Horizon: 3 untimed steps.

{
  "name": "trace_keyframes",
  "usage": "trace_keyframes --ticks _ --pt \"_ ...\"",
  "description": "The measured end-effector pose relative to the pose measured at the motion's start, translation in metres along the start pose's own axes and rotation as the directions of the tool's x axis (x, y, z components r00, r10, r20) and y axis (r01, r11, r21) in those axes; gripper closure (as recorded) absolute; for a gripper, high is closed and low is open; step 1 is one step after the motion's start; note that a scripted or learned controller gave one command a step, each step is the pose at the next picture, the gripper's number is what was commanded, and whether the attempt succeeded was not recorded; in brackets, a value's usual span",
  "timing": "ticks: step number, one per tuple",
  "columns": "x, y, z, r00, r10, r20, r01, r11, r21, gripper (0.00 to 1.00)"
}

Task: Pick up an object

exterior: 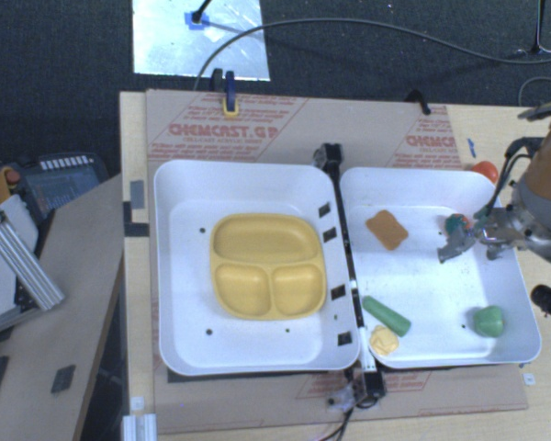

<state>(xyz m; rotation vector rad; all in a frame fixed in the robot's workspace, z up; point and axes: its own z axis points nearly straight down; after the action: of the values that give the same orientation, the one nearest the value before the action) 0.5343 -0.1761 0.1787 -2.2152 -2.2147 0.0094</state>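
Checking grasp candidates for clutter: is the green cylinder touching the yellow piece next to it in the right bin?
Cannot tell. In the camera view the green cylinder and the yellow piece sit right together at the right bin's near-left corner, with no clear gap or contact visible.

arm (546,186): cut off at right edge | claw (461,243): finger gap unclear

I watch through one fixed camera above the bench (285,118), looking down at a slant. It sits far enough back to take in both bins, left (179,186) and right (523,338), whole.
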Motion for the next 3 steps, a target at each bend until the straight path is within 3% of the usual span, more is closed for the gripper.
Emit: trace_keyframes --ticks 1,3 --pt "0.0 0.003 -0.006 1.0 -0.003 0.003 0.003 1.0 -0.012 0.0" --pt "-0.004 0.003 0.088 1.0 -0.002 0.002 0.002 1.0 -0.01 0.0"
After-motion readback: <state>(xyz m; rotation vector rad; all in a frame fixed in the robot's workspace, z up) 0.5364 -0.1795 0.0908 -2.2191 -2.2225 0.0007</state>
